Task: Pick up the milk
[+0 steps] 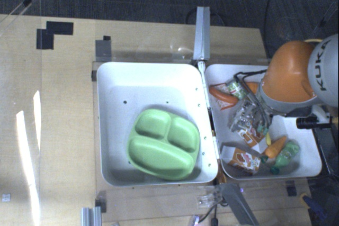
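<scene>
A pale wooden tabletop [63, 129] was seen from above against dark carpet, with two shallow white bins set side by side on it and a metal post rising at their shared edge. In the left bin [114, 82] a green compartment tray [164, 143] was laid, tilted toward the near right corner. The right bin [312, 166] was crowded with small items. The grey arm with its orange band [288, 74] was reached in from the right over this bin, and the gripper [249, 118] was lowered into the middle of the clutter, just above a crumpled clear wrapper. Whether it was open or closed could not be told, as its metal parts were blurred into the things beneath. A small white-and-brown carton [242, 159], taken to be the milk, was lain flat near the front wall of the right bin, just below the gripper and apart from it. An orange carrot [275, 148] and a green bottle [286, 156] were placed to its right, and a red-orange sausage-like piece [222, 95] near the far wall.
</scene>
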Tool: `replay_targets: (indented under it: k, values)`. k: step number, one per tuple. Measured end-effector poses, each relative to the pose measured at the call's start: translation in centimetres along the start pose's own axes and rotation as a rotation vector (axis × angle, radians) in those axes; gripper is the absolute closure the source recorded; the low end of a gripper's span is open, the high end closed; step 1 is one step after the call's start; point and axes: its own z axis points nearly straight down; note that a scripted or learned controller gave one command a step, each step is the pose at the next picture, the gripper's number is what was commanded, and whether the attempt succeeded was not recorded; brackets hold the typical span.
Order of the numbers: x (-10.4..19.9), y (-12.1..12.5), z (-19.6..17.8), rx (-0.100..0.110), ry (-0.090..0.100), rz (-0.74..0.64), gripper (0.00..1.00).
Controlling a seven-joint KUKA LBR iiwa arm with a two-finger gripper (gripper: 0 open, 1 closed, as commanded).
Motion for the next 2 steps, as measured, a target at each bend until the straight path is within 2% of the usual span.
replay_targets:
  k: [1,2]
  values:
    - [6.9,6.8,-11.1,0.010,0.014,0.315,1.00]
    - [1.5,6.2,-9.8,0.010,0.013,0.252,1.00]
